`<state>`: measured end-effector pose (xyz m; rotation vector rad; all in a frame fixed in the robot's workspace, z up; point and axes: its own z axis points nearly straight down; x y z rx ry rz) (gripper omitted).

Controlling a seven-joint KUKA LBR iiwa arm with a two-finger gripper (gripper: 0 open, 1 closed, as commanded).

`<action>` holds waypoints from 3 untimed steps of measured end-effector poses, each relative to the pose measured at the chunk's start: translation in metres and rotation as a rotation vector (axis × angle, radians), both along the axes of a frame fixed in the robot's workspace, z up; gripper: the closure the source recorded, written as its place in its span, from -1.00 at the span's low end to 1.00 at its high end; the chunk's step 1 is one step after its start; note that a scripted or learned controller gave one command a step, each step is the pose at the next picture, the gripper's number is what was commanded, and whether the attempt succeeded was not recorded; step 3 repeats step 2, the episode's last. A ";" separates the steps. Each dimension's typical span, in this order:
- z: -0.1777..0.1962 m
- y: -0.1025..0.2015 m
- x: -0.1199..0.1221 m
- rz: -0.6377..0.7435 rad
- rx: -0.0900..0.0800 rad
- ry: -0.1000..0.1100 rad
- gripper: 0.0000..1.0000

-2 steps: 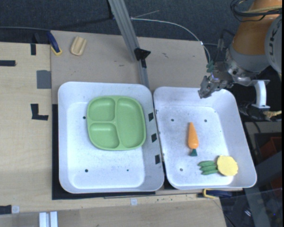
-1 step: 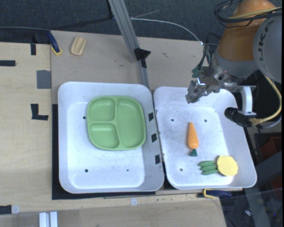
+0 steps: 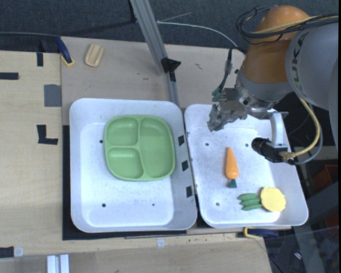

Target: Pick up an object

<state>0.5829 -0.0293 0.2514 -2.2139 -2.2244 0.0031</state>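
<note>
Toward the upper left of the frame, a small tan block lies on the wooden bench, just beside what looks like a blue and yellow clip. A grey metal pole slants down from the top centre. Black tape marks dot the bench's left side.

You can read just one mark: part of "KUKA", letters "UK" approx, on the grey arm at upper right. No other text, labels or nos. legible.
</note>
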 end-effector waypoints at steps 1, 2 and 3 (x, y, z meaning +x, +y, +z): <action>0.001 0.056 -0.014 0.002 0.001 -0.001 1.00; -0.019 0.101 -0.033 0.001 -0.001 0.001 1.00; -0.019 0.101 -0.033 0.001 -0.001 0.001 1.00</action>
